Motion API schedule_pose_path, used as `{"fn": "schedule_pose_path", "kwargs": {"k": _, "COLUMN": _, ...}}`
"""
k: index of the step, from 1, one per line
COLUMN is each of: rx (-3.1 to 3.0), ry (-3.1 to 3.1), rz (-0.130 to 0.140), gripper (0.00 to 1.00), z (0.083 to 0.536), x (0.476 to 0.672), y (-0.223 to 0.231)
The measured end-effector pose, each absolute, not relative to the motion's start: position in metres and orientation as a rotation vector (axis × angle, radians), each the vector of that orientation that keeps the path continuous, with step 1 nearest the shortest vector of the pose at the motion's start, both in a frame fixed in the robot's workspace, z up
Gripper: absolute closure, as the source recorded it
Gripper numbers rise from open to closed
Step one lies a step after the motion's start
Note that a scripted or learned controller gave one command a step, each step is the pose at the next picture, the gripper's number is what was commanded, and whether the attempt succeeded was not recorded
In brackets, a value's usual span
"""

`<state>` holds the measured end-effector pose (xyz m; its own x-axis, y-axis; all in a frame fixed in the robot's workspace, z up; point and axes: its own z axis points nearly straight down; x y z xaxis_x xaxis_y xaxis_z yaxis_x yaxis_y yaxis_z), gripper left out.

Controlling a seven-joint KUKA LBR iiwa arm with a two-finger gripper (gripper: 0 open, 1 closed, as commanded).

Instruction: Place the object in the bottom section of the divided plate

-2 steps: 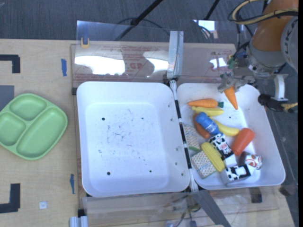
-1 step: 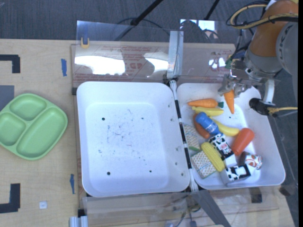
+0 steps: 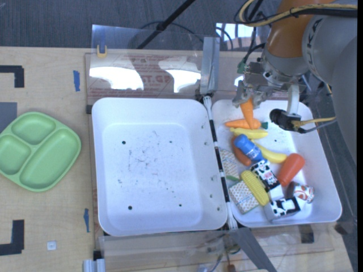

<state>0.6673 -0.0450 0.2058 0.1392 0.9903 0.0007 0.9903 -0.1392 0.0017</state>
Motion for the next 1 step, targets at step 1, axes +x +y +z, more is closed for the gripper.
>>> {"fn": "schedule_pose_path", "kwargs": {"k": 1, "rx": 2.360, "ry": 2.077, "rz": -0.002, "gripper": 1.00, "z": 0.2289, "x": 0.6141, "y": 0.0243}}
